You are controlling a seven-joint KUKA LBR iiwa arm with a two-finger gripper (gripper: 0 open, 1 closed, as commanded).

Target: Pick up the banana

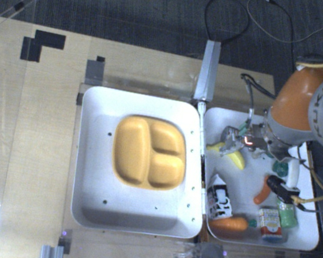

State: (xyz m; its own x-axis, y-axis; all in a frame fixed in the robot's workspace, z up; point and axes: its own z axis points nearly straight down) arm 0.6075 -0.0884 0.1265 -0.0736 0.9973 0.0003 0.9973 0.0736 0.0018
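The pincer (234,144) sits at the banana (234,157); its grip I cannot tell. Next: lift.

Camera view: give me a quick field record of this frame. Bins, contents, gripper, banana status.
left bin: holds a yellow divided tray
right bin: holds the banana, a black-and-white carton, a carrot, a green packet
gripper: low in the right bin, at the banana's upper end
grasp: cannot tell, fingers too small to read
banana: lying in the bin, not seen lifted
arm: enters from the right, orange band above the wrist
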